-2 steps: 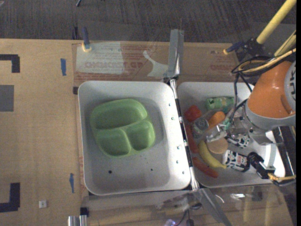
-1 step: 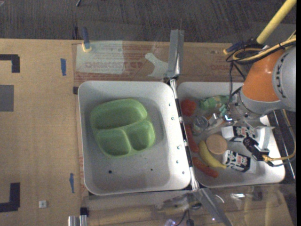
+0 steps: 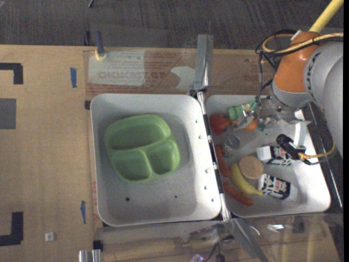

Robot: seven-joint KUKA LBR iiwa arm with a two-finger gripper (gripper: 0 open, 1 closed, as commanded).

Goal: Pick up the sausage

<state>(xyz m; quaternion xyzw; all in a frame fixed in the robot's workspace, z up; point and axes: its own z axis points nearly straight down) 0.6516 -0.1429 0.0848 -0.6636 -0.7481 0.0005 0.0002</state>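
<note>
In the right bin [image 3: 316, 198], a reddish-brown elongated piece that looks like the sausage [image 3: 221, 161] lies along the left wall. A second red elongated piece [image 3: 238, 194] lies near the front, beside a banana [image 3: 244, 182]. My gripper [image 3: 256, 115] hangs over the back of this bin, among a green item [image 3: 238, 112] and a small orange item [image 3: 250, 126]. It is well behind the sausage and apart from it. The grey arm with its orange band [image 3: 292, 72] comes in from the upper right.
The left bin [image 3: 103, 201] holds a green divided plate [image 3: 143, 147]. Also in the right bin are a red tomato [image 3: 219, 123], a small grey can [image 3: 232, 142], a round tan disc [image 3: 252, 166] and two milk cartons [image 3: 274, 154] [image 3: 275, 186]. A cable [image 3: 305, 156] trails over the right side.
</note>
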